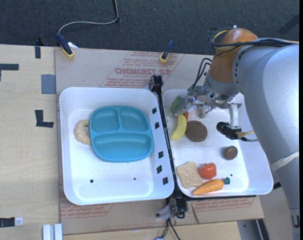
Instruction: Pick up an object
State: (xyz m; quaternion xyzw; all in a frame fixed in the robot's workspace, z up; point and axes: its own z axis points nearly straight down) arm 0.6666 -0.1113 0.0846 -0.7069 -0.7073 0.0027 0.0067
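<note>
Grey-armed and orange-banded, reaching into the right bin (256, 181) near its far left corner, with the gripper (199, 102) low beside a green piece (178, 103) and just beyond the banana (179, 127). Cannot tell whether released or clenched; too much tangled metal and cable there, and nothing plainly grasped.

Judging by position, most likely going for the green piece or the banana, both close to the bin's left wall. To do it well:

- Settle on one target before descending; the banana lies just beside a brown disc (196, 131), so straddle the banana across its narrow width, away from the disc.
- Keep clear of the left wall, since a closing stroke against it would push the piece rather than trap it.
- Come straight down, close only once low enough, then lift slowly and check for something actually caught.
- Leave alone the tomato (207, 170), carrot (208, 186) and bread slice (188, 174) crowded at the near edge, and the blue plate (121, 133) in the left bin (71, 179)
</note>
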